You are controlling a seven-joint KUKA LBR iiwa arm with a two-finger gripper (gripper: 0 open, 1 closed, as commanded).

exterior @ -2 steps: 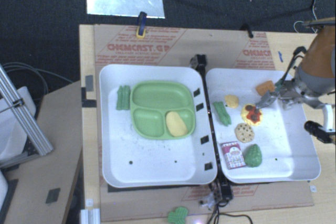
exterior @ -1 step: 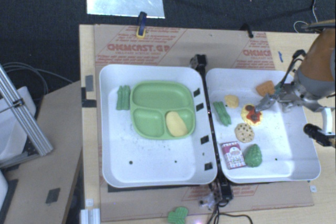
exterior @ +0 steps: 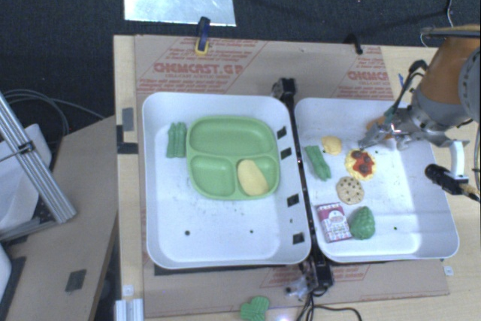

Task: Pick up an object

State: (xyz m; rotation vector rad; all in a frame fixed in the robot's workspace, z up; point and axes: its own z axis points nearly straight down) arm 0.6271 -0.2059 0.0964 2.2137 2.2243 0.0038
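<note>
Your hand (exterior: 373,137) hangs over the upper part of the right bin (exterior: 432,237), just above the pizza slice (exterior: 361,164); you cannot tell whether it is open or closed, and nothing shows between its tips. Near it lie a yellow lump (exterior: 331,145), a green bean pod (exterior: 316,162), a cookie (exterior: 350,189), a red packet (exterior: 334,222) and a green leafy piece (exterior: 362,222). The left bin (exterior: 161,237) holds a green tray (exterior: 225,139) with a yellow piece (exterior: 253,177) in one compartment.

Smooth white plastic bins (exterior: 225,252) hold a matt green plastic tray (exterior: 225,143); printed brown cardboard (exterior: 225,64) lies beneath.
</note>
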